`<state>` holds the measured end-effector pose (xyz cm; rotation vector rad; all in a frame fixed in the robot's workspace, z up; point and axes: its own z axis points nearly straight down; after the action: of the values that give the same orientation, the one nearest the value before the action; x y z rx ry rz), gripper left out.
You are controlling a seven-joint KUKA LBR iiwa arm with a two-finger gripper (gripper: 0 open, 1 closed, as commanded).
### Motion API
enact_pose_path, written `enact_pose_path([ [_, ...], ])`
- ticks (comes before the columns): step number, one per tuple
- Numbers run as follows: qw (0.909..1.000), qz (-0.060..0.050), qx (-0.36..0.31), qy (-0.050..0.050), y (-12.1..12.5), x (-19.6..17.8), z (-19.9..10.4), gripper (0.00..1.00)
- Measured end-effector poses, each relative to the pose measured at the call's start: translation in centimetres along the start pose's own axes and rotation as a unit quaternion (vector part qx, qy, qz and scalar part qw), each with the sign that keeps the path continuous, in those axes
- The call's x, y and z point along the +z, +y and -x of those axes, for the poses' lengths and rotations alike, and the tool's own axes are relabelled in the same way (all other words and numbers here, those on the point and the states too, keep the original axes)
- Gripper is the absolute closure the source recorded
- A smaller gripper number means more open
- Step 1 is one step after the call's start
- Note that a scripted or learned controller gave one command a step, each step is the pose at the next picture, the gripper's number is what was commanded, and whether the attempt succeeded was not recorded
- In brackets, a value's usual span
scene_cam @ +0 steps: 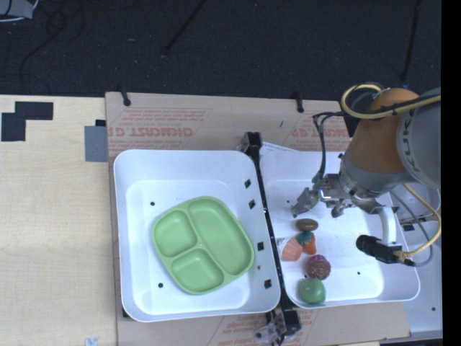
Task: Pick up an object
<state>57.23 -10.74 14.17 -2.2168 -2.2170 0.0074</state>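
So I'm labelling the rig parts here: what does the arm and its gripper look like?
The arm is grey with a rounded orange band above the wrist. A yellowish cable loops over the band, and thin dark wires run down beside it. The gripper is small, grey metal. A black cylindrical part juts out lower down, with a yellow-tipped cable.

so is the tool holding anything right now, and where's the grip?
Nothing is held. The tool hangs above the right bin, with the brown piece and the other toy foods lying loose on the bin floor below it.
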Motion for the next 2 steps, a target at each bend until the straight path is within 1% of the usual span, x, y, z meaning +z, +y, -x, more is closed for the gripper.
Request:
enact_pose_path([
  [1, 1.0000, 0.000, 0.000, 0.000, -0.1, 5.4, -0.1, 0.00],
  [2, 1.0000, 0.001, 0.003, 0.000, 0.0, 4.1, 0.0, 1.00],
])
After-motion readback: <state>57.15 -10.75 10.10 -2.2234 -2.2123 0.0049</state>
